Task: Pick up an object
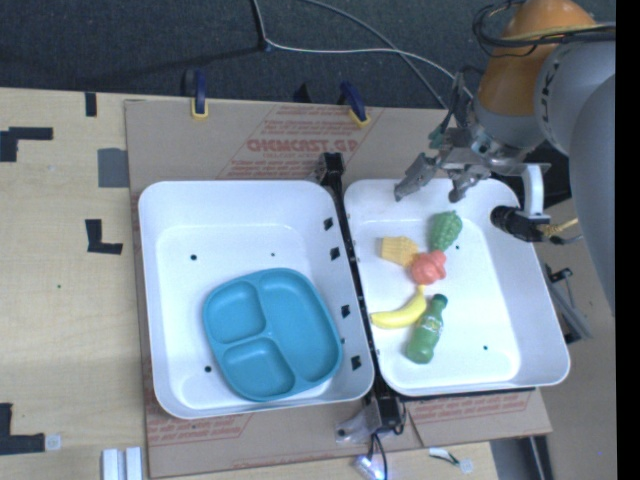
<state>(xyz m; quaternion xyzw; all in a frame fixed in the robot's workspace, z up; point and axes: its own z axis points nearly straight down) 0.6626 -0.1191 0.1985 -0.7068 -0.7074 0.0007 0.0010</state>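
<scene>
Pincer (432, 190) hangs over the far edge of the right bin (520, 353), fingers apart, nothing between them. One finger points toward the bin's far-left corner, the other down toward the green pinecone-shaped toy (445, 230), just short of it. Arm (560, 68) comes in from the right, orange band above the wrist.

Right bin contents, all clustered mid-bin: green toy nearest the pincer; yellow wedge (398, 250) to its left; pink-red round toy (428, 267) touching or just beside the wedge and below the green toy; banana (398, 314) below that; green bottle (426, 330) lying tilted, touching the banana's right end.

Left bin (170, 218) holds a blue divided plate (270, 334), three compartments, toward the near side. Bins sit side by side on a cardboard sheet (270, 138) clamped to the surface (50, 268) at the far edge. Black tape marks on the surface at left.
</scene>
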